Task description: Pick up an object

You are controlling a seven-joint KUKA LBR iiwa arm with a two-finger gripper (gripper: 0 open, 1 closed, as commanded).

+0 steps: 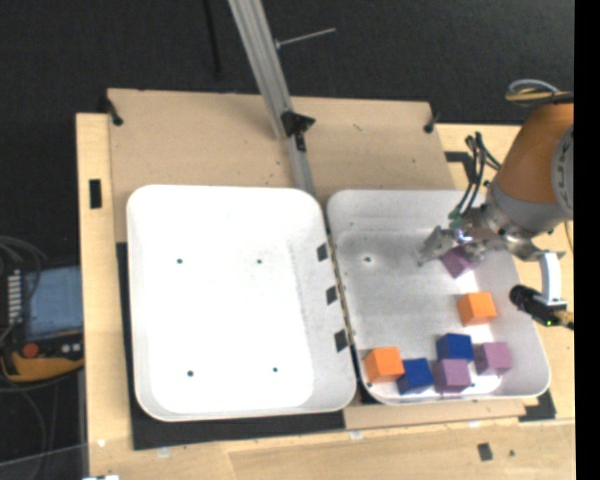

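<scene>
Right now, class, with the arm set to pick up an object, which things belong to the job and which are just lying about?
Belong to the job:
gripper
purple block beside the gripper
orange blocks
blue blocks
other purple blocks
right bin

Just lying about:
left bin
metal pole
handheld controller

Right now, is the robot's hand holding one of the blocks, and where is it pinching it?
It cannot be told for sure. The hand sits right at a purple block in the right bin, touching its top, but no clear pinch shows.
</scene>
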